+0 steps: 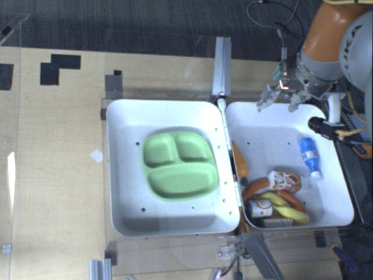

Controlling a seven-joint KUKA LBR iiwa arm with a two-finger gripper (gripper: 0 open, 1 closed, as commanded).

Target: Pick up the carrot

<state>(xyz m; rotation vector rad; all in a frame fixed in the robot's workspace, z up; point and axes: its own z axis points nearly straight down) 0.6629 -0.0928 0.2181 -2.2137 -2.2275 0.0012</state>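
We count two white bins side by side: left bin and right bin.

Left bin: one item, a green divided plate with three compartments, two small ones at the far side and one large one at the near side. It sits roughly mid-bin.

Right bin: we make out five or six items, most of them piled in the near-left corner.
- One carrot, orange, lying along the bin's left wall, just beside the divider between the bins. Nothing sits on top of it; its near end comes close to the pile.
- One blue bottle with a white label, lying alone toward the right wall, well apart from the carrot.
- One banana, yellow, at the near edge of the pile.
- One reddish sausage-like piece next to a small white-and-brown package.
- One small can or box at the near-left corner, partly under the banana. We can't resolve the pile further.

Gripper: one, at the far edge of the right bin, above the rim, well apart from the carrot. Its two fingers look spread, with nothing between them. One arm, with its orange band showing at the upper right.
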